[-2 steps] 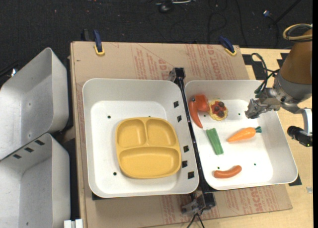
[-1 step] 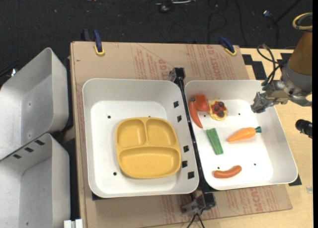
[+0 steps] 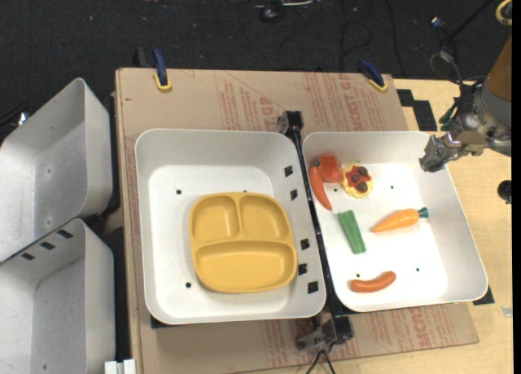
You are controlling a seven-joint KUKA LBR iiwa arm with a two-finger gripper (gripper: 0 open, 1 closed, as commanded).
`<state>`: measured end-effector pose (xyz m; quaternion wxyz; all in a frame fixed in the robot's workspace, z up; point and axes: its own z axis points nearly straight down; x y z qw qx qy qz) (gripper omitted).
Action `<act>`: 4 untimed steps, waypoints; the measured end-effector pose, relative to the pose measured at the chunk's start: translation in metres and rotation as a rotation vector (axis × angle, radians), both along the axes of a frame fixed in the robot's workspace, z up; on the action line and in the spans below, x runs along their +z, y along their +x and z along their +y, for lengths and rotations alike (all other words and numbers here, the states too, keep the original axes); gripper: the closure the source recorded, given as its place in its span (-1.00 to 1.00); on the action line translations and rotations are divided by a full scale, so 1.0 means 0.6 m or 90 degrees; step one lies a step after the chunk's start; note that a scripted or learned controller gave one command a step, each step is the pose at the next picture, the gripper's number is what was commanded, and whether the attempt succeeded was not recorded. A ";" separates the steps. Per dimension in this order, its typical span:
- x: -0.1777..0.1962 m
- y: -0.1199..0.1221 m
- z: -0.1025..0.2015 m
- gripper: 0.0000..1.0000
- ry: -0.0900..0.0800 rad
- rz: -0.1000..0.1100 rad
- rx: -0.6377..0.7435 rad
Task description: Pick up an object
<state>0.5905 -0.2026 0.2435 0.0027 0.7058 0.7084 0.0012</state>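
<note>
1. The surface (image 3: 220, 95) is a brown board carrying two shallow white bins side by side. I'll use the right bin (image 3: 464, 258) as the landmark for everything else.
2. The left bin (image 3: 155, 201) sits touching the right bin's left wall and has a yellow divided tray (image 3: 242, 242) lying flat in the middle of it.
3. The arm comes in over the right bin's upper right corner, and the gripper (image 3: 434, 156) is right above the bin's right rim. It's small and dark from here, so honestly can't tell how far apart it's set or whether it has anything.
4. Inside the right bin, the orange carrot (image 3: 397, 220) lies near the centre, a bit right, green tip pointing at the right wall.
5. The green stick (image 3: 352, 231) lies just left of the carrot.
6. The red pepper piece (image 3: 325, 178) is by the bin's left wall, up top.
7. The sausage (image 3: 372, 283) is near the bin's bottom edge.
8. The little yellow pastry with dark berries (image 3: 357, 180) is just beside the pepper.
</note>
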 end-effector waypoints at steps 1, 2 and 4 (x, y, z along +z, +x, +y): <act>0.090 0.002 0.000 1.00 -0.001 -0.001 0.000; 0.059 -0.010 0.090 1.00 0.002 0.005 0.002; 0.026 -0.037 0.281 1.00 0.003 0.005 0.003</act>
